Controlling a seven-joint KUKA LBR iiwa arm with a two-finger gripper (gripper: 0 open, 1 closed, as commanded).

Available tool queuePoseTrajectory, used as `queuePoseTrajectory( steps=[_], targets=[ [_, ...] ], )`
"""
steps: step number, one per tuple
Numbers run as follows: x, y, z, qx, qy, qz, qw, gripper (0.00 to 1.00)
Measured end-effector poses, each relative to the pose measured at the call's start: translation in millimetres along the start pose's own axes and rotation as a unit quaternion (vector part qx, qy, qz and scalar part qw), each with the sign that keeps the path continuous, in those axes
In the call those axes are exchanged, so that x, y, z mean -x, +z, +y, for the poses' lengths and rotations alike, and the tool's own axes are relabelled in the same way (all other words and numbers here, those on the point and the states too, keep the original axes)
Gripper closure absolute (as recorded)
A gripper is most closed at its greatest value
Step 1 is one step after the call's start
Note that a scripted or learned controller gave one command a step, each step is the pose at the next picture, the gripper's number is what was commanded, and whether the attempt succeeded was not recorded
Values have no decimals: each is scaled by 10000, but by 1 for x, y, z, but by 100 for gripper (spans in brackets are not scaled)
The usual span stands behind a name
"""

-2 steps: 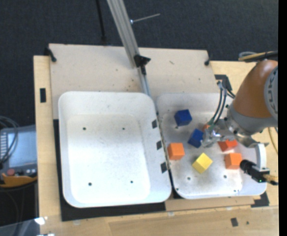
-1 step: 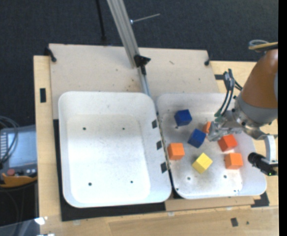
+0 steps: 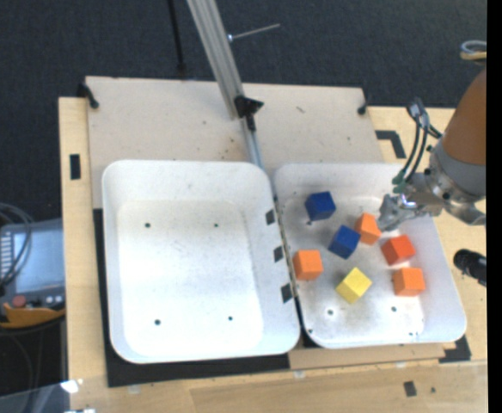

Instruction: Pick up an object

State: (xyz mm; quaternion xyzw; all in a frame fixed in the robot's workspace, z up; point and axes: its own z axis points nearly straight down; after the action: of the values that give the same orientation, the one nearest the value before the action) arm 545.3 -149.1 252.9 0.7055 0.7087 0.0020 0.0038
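Note:
Several small cubes lie in the right bin (image 3: pixel 367 332). A blue cube (image 3: pixel 320 205) sits toward the back, and a second blue cube (image 3: pixel 344 241) is near the middle. An orange cube (image 3: pixel 369 228) rests right beside that second blue one. Further cubes are a red-orange cube (image 3: pixel 397 249), an orange cube (image 3: pixel 408 280) at the right, another orange cube (image 3: pixel 308 264) by the left wall, and a yellow cube (image 3: pixel 353 285). My gripper (image 3: pixel 389 212) hangs low over the bin, just right of and behind the orange cube next to the blue one. Nothing is visibly held.
The left bin (image 3: pixel 191 256) is beside the right one. A slanted aluminium pole (image 3: pixel 219 50) rises from the bench behind the bins. The arm's orange band (image 3: pixel 468 123) and cables come in from the right.

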Motion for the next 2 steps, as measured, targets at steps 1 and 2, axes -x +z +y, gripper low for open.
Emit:
queuePoseTrajectory(
  steps=[1,2],
  targets=[
    [-57,7,-13,-36,-11,16,10000,100],
    [-118,9,-15,-38,-18,21,10000,100]
  ],
)
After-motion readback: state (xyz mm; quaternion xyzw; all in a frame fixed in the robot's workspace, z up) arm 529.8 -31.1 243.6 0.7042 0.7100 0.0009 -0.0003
